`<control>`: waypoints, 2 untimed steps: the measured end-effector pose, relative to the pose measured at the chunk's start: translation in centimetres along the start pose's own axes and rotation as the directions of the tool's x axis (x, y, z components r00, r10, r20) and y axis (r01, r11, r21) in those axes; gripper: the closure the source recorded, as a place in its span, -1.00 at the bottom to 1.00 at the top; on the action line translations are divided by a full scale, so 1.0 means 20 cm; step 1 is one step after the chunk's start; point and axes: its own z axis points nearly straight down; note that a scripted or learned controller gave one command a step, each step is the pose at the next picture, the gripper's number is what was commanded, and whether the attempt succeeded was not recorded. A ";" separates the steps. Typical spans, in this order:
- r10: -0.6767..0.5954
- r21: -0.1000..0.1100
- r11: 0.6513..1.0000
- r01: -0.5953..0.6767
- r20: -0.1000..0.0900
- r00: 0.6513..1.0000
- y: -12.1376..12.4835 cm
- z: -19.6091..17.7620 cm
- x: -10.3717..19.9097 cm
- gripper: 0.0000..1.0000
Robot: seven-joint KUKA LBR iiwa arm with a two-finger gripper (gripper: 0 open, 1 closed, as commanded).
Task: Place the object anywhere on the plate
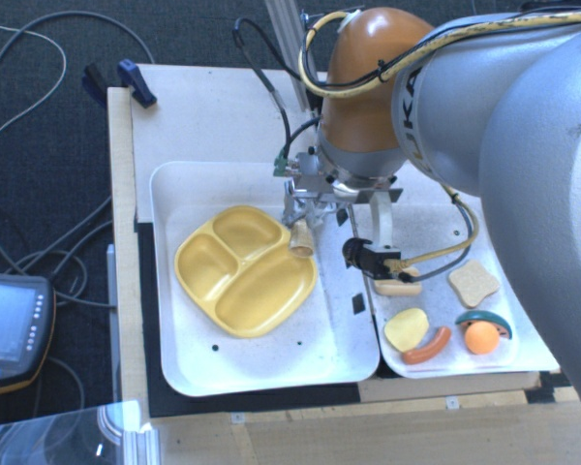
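Looming largest across the upper right, the grey arm [523, 124] with its orange band [368, 76] reaches down over 2 shallow white bins on the bench. Its gripper [303, 223] sits at the upper right rim of a yellow plate [244, 271] with 3 compartments, which lies in the left bin [271, 366]. A small tan object [301, 241], roughly cylindrical, is clamped between the 2 fingers, touching or just above the plate's edge; which of the 2 cannot be told. The right bin [465, 361] holds toy food: a bread slice [473, 283], a yellow piece [406, 327], a red sausage [427, 347], an orange fruit [481, 338] and a pale stick-like piece [397, 286] near the dividing wall. A tablet-like screen [5, 323] rests at the left, among cables [39, 153] on dark carpet.
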 end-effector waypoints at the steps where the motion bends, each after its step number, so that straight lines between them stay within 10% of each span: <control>1: 0.000 0.000 1.000 0.000 0.000 1.000 -0.10 -0.01 0.21 1.00; 2: 0.006 -0.001 1.000 -0.006 0.002 1.000 -0.09 -0.01 0.19 -1.00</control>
